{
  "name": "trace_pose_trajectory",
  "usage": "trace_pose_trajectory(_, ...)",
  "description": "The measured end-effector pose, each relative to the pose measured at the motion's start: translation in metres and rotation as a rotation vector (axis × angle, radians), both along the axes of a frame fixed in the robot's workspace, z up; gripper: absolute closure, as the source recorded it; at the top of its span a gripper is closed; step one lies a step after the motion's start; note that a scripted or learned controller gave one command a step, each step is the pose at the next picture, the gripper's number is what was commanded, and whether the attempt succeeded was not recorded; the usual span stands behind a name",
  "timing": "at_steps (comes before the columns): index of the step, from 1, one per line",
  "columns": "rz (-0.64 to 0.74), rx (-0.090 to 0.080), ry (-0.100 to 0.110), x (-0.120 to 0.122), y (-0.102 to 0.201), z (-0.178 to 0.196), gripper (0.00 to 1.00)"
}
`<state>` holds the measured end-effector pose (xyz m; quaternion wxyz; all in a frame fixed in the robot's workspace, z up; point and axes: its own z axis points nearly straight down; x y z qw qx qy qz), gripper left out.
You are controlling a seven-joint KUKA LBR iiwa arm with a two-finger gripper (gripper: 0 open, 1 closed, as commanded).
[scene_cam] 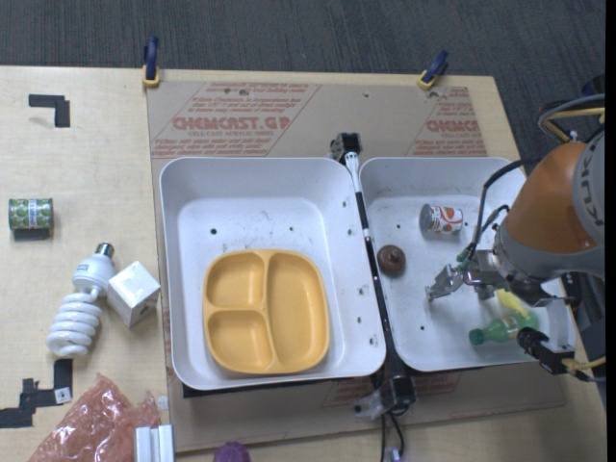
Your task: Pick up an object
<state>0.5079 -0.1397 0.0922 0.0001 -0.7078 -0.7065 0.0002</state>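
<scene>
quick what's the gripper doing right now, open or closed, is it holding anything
Gripper: open, holding nothing, over the right bin.

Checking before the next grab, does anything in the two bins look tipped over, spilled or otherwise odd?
Nothing looks spilled or broken. In the right bin, the small can and the green bottle both lie on their sides rather than standing. The brown round object sits near the divider. The yellow divided tray lies flat in the left bin, slightly askew.

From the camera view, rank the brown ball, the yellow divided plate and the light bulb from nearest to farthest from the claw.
Measured from the claw:
1. Brown ball, right bin, just to its left.
2. Yellow divided plate, left bin.
3. Light bulb, on the bench, far left.
</scene>
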Motion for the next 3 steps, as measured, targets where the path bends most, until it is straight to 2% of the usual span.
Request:
trace_pose_trajectory(1,-0.002,-0.001,-0.002,0.001,-0.001,0.01,1.0)
trace_pose_trajectory(2,0.004,-0.001,-0.001,0.056,0.012,0.005,1.0)
trace_pose_trajectory(3,0.004,-0.001,-0.001,0.056,0.012,0.005,0.0)
